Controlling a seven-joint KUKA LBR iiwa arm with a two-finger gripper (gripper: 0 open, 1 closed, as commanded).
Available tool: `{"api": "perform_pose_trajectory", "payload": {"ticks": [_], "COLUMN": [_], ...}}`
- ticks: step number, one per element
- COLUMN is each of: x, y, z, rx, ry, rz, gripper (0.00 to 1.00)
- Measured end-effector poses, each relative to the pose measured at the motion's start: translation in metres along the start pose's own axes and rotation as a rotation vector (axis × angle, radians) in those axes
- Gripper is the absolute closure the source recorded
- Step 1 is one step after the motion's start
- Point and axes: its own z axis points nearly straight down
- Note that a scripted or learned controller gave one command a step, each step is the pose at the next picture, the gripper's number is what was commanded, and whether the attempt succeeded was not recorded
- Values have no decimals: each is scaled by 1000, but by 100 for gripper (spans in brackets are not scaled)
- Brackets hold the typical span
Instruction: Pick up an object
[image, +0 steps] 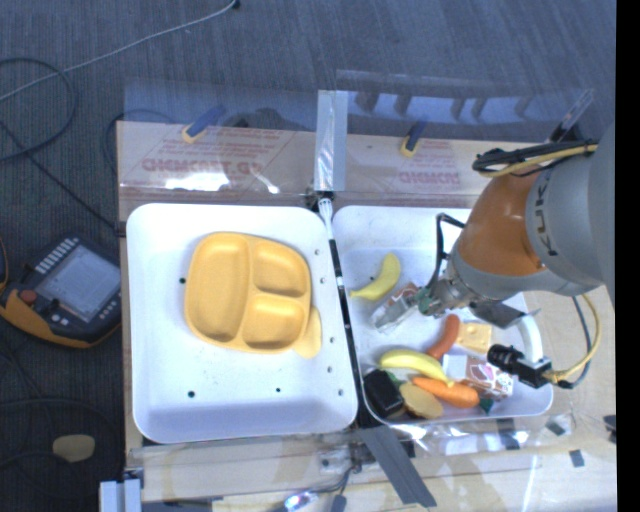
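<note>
Yellow divided tray (250, 292) in left bin (160, 400); pendant (62, 290) on floor.

Hand (398, 308) beside banana (379, 279)

Grey arm (590, 220) cut off by the picture's right edge, its orange band hiding the right bin (345, 300) far-right corner, gripper (400, 308) fingers blurred and too small to read, small packet (490, 378) at the bin's near edge with print too small to tell

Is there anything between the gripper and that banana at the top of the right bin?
Nothing visible. The gripper sits just below and right of the banana, with bare bin floor between them; the sausage lies off to its right.
</note>
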Motion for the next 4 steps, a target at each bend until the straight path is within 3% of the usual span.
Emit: {"api": "perform_pose_trajectory", "payload": {"ticks": [1, 2, 3, 4], "x": [-13, -30, -30, 22], "y": [69, 106, 103, 127], "z": [3, 7, 1, -120], "rx": [8, 77, 88, 32], "ry": [-1, 29, 25, 5], "rz": [95, 215, 216, 246], "gripper": [0, 0, 100, 100]}}
